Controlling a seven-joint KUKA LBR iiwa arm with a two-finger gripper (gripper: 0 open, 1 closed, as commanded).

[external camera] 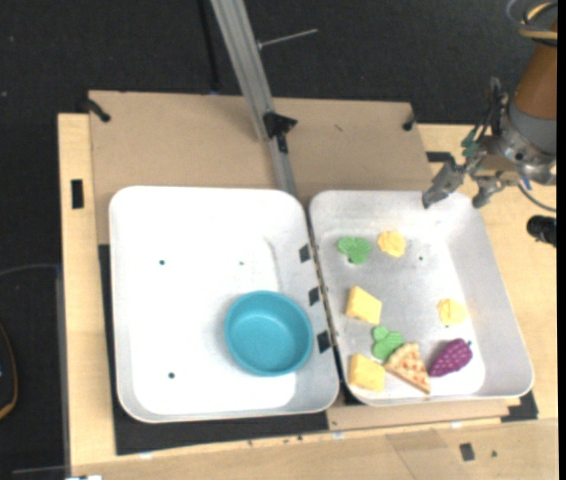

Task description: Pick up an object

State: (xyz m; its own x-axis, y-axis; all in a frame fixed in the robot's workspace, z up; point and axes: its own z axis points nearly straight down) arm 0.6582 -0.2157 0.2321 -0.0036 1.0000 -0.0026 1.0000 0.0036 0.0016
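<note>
The arm comes in from the right side, and its gripper hangs over the top right corner of the right bin. Its two fingers are spread apart, and there is nothing between them, so it is not holding anything. All the toy food lies in that right bin, lower down and to the left of the gripper as I look at it. The nearest piece is a small yellow lump, and just left of it sits a green leafy toy. These two are near the gripper, so I think one of them is the easy pick. Farther down lie a yellow cheese block and another little yellow piece by the right side of the bin. At the bottom there is a crowd: a purple grape bunch, a pizza slice, a second green toy and one more yellow block, all close or touching. The pizza slice is long and points down to the right. That crowd looks harder to grab from. The left bin holds a blue bowl, well away from the gripper.
</note>
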